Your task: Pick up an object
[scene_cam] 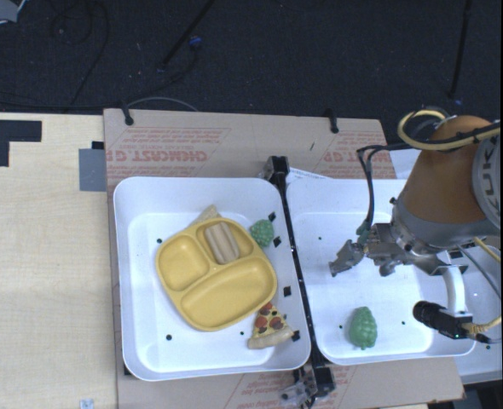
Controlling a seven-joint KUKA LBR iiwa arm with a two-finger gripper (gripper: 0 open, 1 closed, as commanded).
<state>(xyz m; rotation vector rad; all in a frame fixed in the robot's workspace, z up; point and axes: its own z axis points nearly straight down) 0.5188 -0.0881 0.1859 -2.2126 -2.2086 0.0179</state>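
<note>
In the right bin [320,203] a green bumpy toy fruit [362,327] lies near the front wall. My gripper [347,260] hangs over the middle of that bin, up and slightly left of the fruit and apart from it. Nothing shows in its grasp. The left bin [132,228] holds a yellow divided plate [213,292] with a tan toy bun [222,242] in its far compartment. A green broccoli piece [262,232] sits by the plate's far right edge. A pizza slice [270,325] lies at the plate's near right corner.
The grey arm with its orange band [443,186] covers the right bin's right side. A black cable and a black part [439,318] hang near the bin's front right corner. A black divider [290,254] runs between the bins. Cardboard lies under both.
</note>
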